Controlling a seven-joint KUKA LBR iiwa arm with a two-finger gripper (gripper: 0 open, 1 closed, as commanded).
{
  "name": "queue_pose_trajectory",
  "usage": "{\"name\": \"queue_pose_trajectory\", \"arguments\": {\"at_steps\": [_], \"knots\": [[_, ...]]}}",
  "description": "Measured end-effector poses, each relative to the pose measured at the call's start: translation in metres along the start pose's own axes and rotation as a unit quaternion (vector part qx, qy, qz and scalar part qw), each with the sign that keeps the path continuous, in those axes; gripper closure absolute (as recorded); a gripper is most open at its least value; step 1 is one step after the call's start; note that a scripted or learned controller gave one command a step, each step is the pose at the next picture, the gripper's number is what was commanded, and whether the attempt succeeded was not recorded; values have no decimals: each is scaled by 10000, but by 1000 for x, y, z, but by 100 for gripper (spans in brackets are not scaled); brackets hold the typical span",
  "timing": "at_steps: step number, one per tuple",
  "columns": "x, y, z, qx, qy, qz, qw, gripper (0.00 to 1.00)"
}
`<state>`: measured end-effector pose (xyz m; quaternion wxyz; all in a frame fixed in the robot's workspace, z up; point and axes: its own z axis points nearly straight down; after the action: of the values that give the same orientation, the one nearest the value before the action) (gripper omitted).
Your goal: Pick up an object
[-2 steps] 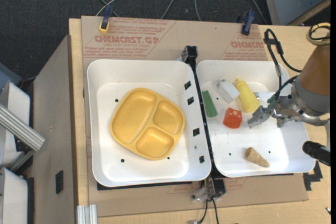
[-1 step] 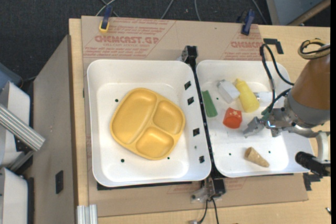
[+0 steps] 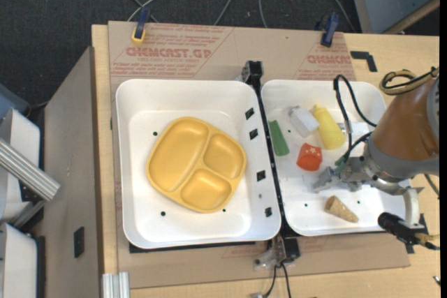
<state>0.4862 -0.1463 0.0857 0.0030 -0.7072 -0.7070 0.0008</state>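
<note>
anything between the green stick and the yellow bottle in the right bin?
Yes: in the camera view a small grey-white block lies between the green stick and the yellow bottle, up against the bottle.

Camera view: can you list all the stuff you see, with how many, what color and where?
bins: two, white, side by side on the bench
divided plate: one, yellow, in the left bin
green stick: one, green, right bin by the divider
red block: one, red-orange, middle of the right bin
yellow bottle: one, yellow, top of the right bin
grey piece: one, pale grey, beside the yellow bottle
tan wedge: one, tan, bottom of the right bin
clamps: two, blue, top of the board
arm: one, grey with an orange band, from the right
pincer: one, grey, low in the right bin
</note>
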Motion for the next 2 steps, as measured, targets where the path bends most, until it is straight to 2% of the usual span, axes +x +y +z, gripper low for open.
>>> {"name": "queue_pose_trajectory", "arguments": {"at_steps": [1, 2], "knots": [[0, 1, -13, -25, -5, 5, 10000, 100], [0, -3, -57, -43, -20, -4, 10000, 100]]}}
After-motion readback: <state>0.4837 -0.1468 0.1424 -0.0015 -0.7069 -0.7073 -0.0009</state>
